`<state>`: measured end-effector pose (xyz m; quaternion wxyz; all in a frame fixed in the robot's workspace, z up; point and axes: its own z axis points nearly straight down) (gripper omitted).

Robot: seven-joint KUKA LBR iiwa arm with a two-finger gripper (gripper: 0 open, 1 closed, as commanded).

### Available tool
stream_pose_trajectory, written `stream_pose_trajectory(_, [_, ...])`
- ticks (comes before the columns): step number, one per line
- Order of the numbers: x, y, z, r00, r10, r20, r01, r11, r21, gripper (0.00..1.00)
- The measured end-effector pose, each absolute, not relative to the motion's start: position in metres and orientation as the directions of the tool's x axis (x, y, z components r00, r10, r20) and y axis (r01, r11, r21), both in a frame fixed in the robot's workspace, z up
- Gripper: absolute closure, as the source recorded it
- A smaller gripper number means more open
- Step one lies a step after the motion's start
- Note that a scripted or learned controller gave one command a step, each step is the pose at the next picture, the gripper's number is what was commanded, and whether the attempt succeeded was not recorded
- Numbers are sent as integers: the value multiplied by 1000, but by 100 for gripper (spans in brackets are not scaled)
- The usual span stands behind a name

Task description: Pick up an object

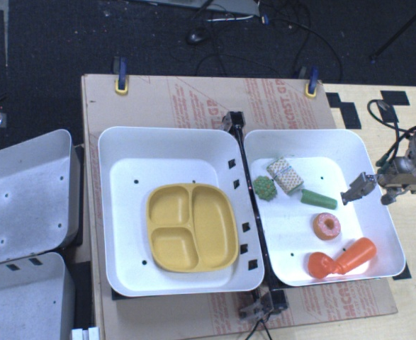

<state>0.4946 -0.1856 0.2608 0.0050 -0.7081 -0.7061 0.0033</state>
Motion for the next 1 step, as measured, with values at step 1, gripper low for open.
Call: stream_pose_trajectory(1, [497, -185, 267, -1, 1000, 0, 1000, 1, -1, 0])
